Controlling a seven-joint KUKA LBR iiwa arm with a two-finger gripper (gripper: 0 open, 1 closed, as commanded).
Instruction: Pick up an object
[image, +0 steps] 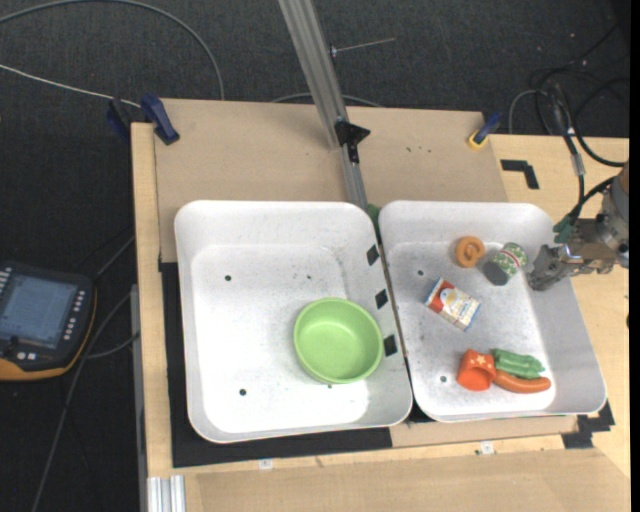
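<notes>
So from the left, a handheld pendant (40, 318) sits off the bench, then the left bin (215, 250) has just 1 thing in it, a green bowl (338, 340) near its front right corner. The right bin (570, 340) holds 4 things: a small carton (452, 304) in the middle, an orange disc (469, 251) and a little can (505, 262) toward the back, and an orange and green toy veggie (503, 369) up front. The gripper (548, 270) is at that bin's right edge, just beside the can (can't tell if it's open or closed, too blurry), with nothing visibly in it.
</notes>
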